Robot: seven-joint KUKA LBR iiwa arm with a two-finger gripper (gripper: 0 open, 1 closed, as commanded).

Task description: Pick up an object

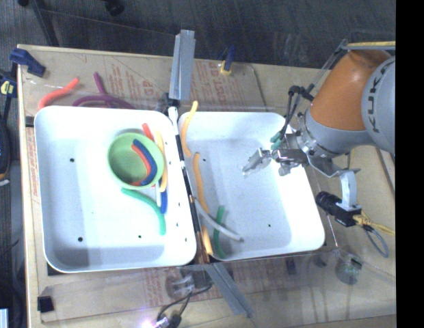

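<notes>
Fingers (256, 161) slightly parted over right bin (294, 234), upper middle, nothing visible between them; tips low near bin floor, contact unclear. Wrist and grey arm with orange band (345, 91) reaching in from right edge, over bin's upper right corner. Right bin contents: orange strip (197, 183) along left wall, grey tube (219, 225) and dark green piece (219, 219) at lower left, well apart from fingers; yellow strip (188, 118) hanging over upper left rim. Left bin (61, 244): green bowl (128, 157) with red and blue curved strips inside (145, 157), green curved strip (149, 205) just below bowl, yellow strip beside. Red strip (58, 93) and purple hose (102, 100) on desk (267, 292) above left bin.
</notes>
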